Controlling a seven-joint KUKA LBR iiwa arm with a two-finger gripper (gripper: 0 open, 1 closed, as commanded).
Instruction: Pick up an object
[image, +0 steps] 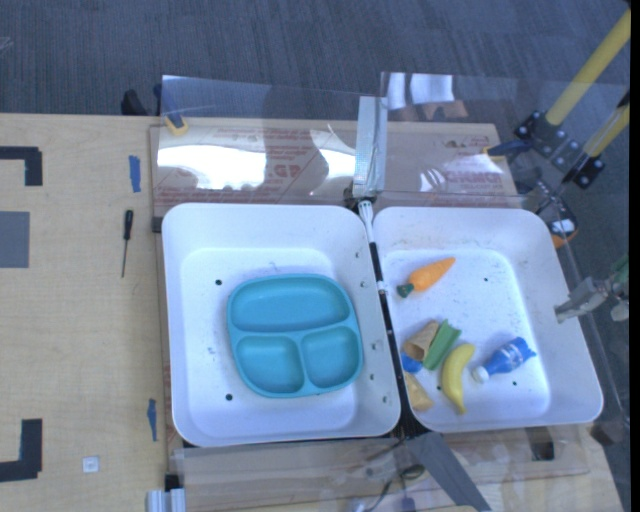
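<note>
Two white bins sit side by side: the left bin (190, 300) carries a blue divided plate (293, 334), and the right bin (520, 250) has the pickable bits, a toy carrot (430, 275) toward the back, then a green and tan piece (432, 343), a banana (456, 374) and a small blue bottle (506, 359) clustered near the front. A small tan piece (417, 394) lies just beside the banana by the divider, though it's too blurry to name.

Blue tray (294, 333) in left bin (190, 250); carrot (430, 275), banana (456, 373), bottle (505, 358) right.
</note>
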